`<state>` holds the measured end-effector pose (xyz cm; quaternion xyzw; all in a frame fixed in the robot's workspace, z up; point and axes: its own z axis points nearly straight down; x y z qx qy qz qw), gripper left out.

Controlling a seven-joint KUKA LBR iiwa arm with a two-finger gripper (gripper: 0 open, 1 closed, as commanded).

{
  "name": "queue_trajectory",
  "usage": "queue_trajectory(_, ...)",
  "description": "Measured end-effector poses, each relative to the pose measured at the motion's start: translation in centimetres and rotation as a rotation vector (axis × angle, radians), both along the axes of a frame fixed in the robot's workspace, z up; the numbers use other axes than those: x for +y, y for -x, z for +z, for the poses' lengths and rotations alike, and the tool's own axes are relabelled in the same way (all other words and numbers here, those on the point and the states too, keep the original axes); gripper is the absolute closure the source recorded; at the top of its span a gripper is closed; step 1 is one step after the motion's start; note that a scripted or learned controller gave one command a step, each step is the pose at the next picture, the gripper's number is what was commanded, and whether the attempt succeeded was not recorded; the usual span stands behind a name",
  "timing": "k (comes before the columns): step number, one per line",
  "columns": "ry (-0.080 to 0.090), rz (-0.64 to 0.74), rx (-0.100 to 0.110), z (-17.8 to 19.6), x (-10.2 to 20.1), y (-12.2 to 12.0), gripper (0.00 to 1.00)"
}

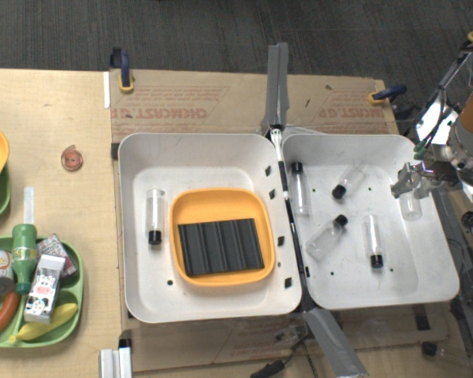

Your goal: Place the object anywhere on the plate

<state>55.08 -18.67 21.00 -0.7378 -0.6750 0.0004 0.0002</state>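
Two shallow white bins sit side by side on a sheet of cardboard. The left bin (pixel 134 290) holds an orange plate (pixel 221 201) with rounded corners, and a dark ridged insert (pixel 221 246) lies on the middle of this plate. Just beside the plate, on its left, a clear vial (pixel 154 215) lies on the bin floor with its black cap toward the near edge; it is apart from the plate rim.

The right bin (pixel 426 286) holds several more clear vials with black caps. One long vial (pixel 299 191) lies along the left wall, cap at the far end. A second vial (pixel 348 179) lies tilted in the far part of the bin, and a third vial (pixel 326 240) lies tilted near the middle (its cap points to the far side). A fourth vial (pixel 373 242) lies almost straight, cap toward the near edge.

The gripper (pixel 407 183) is over the right rim of the right bin, well apart from the plate. A pale clear vial-like thing (pixel 411 205) shows directly under it, but I cannot tell whether the gripper grasps it or is released, because this part is small and blurred.

On the wooden table at the left stands a green tray (pixel 71 317) with toy food, and a blue clamp (pixel 388 94) grips the far edge of the cardboard.
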Motion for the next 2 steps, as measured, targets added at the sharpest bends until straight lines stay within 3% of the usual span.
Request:
queue_trajectory(1, 0.001, 0.121, 0.001, 0.7, -1.4, -9.0, 1.00)
queue_trajectory(2, 0.003, 0.378, -0.003, 4.6, -3.6, -10.9, 1.00)
